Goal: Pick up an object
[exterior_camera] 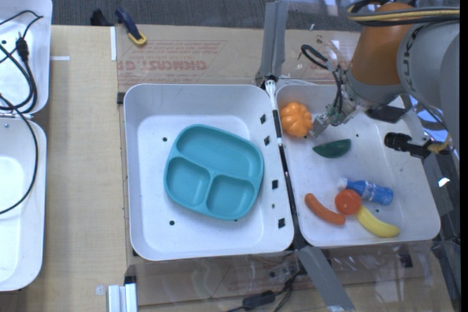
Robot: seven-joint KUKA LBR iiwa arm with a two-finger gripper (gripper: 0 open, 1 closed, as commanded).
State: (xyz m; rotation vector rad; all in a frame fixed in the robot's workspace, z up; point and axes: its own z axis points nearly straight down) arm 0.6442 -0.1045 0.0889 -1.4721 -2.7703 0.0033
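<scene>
Your gripper hangs low at the far left of the right bin.
The orange pumpkin sits just to its left, the green piece just nearer; whether it is clenched or released, you cannot tell.

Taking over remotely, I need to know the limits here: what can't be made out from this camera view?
- Gripper beside the orange pumpkin: too small to tell whether it is touching.
- Blue bottle: its left end is hidden behind the red ball.
- Arm: cut off by the right edge.
</scene>
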